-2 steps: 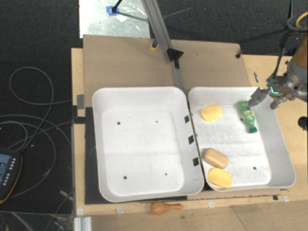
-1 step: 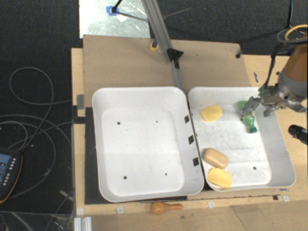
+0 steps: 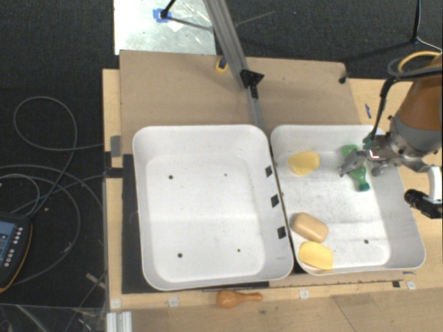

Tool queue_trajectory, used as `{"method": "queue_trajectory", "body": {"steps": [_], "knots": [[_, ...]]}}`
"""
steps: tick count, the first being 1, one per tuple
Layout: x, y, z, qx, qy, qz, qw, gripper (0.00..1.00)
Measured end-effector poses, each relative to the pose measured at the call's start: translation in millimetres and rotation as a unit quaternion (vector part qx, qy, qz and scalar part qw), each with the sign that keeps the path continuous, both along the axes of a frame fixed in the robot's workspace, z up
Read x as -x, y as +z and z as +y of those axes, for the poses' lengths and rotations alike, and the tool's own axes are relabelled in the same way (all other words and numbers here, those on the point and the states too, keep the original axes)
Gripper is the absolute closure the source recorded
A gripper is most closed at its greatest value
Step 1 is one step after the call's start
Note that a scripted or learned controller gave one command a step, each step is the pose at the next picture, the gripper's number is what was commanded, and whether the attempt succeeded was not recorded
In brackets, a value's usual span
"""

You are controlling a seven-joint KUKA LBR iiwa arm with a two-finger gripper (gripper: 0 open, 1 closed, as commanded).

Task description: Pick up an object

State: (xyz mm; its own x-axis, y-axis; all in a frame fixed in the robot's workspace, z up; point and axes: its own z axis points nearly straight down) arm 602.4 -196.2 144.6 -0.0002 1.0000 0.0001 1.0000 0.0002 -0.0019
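In the right bin (image 3: 401,251), a green object (image 3: 358,176) lies near the far right side. My gripper (image 3: 360,162) is right over it, low in the bin, and covers its upper part. A round yellow piece (image 3: 304,162) rests to the left of the gripper. A tan oval piece (image 3: 309,227) and another yellow piece (image 3: 316,256) lie at the bin's near left corner, close together. The grey arm with its orange band (image 3: 421,109) comes in from the right.
The left bin (image 3: 201,206) adjoins the right one along a shared rim with black clips (image 3: 275,200). An orange-brown object (image 3: 239,297) lies on the bench in front of the bins. A slanted metal pole (image 3: 232,40) crosses the back.
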Motion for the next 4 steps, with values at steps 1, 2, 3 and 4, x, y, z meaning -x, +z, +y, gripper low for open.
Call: {"method": "queue_trajectory", "body": {"steps": [1,2,3,4], "knots": [[0,-52,1,-0.0003,0.000,0.001,1.0000,0.00],[-2,-38,0,0.0005,0.000,-0.003,1.0000,1.00],[-1,8,6,0.0008,0.002,-0.004,1.0000,1.00],[1,63,15,0.0009,0.003,-0.004,1.0000,1.00]]}}
